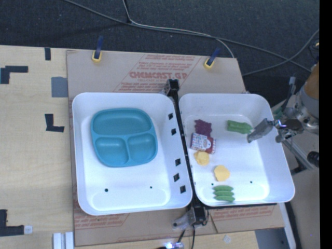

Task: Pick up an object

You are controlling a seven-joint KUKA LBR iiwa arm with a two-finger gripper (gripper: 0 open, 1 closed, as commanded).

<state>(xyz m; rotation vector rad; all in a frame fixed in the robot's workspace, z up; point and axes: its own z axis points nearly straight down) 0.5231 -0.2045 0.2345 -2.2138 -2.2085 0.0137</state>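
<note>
Reaching in from the right, my end effector (267, 129) hangs over the right edge of the right shallow white plastic bin (275, 188), its grey fingers angled toward the bin's far half; I cannot tell how far apart they stand, and I see nothing between them. Just left of the fingertips lies a green pepper-shaped toy (238, 126), close but apart from them. Farther left in the same bin sit a dark maroon crumpled piece (203, 126) and, touching its near side, a small pink-and-white printed packet (202, 142). Nearer still are a small yellow rounded toy (202, 158), a second yellow rounded toy (221, 173) to its right, and a green pea-pod toy (224, 193) by the near wall. The left shallow white plastic bin (124, 198) holds a teal divided plastic plate (124, 137) in its far half. Both bins rest side by side on a brown cardboard sheet (155, 71) on the pale wooden worktop (31, 170).
</note>
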